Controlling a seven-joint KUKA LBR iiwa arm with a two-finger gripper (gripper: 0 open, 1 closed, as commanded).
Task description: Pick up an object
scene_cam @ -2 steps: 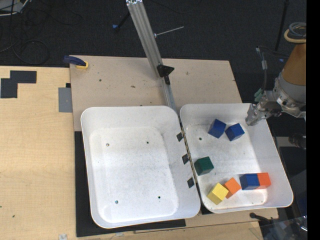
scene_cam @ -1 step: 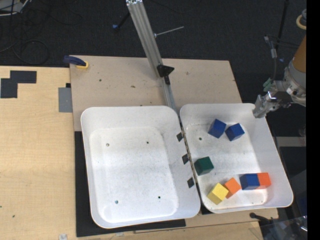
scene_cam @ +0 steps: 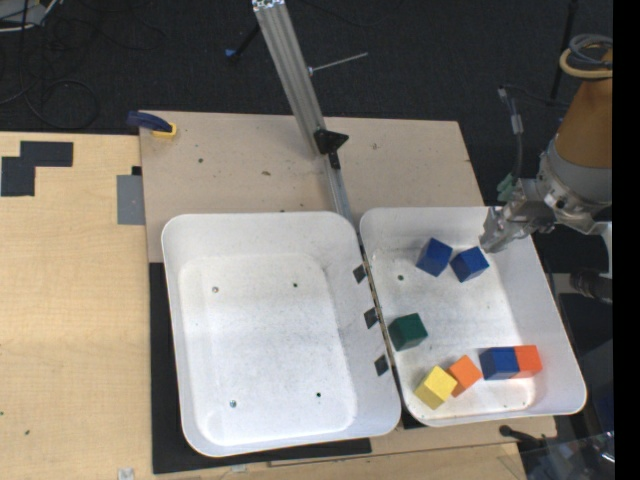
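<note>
Nothing is lifted yet, so the whole pick remains. The gripper (scene_cam: 497, 233) hangs over the right bin (scene_cam: 560, 368) at its far right edge, just beside a blue cube (scene_cam: 469, 263); whether it is apart or together I cannot tell. The right bin holds 7 blocks: 3 blue, 2 orange, 1 green, 1 yellow.

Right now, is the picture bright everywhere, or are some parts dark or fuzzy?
In the camera view, the two white bins are bright and a bit washed out; the floor behind the bench is dark; the blocks, like the green one, look slightly soft; the gripper is too blurry to read.
</note>
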